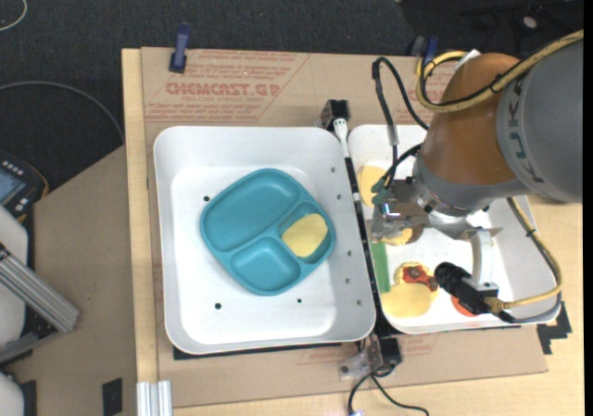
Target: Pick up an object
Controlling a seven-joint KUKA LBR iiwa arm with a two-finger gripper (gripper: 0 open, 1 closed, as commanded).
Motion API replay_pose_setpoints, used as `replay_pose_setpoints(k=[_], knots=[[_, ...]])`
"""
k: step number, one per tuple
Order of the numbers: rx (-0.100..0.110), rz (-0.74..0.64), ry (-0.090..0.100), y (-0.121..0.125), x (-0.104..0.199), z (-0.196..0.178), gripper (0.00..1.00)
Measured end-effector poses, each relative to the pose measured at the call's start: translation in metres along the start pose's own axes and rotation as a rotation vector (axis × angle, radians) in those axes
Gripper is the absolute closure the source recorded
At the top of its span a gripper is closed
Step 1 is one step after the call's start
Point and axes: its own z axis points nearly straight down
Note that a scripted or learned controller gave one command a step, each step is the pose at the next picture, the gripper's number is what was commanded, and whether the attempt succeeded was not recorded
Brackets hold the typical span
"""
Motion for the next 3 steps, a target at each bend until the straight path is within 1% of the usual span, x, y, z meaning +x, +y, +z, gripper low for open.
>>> replay_pose_setpoints(k=[1, 2, 3], knots=[[-0.023, -0.007, 0.003, -0.027, 0.011, -0.141, 1.0], [0.0, -0.007, 0.002, -0.029, 0.037, -0.071, 1.0], [0.003, 0.002, -0.001, -0.029, -0.019, 0.009, 1.0]])
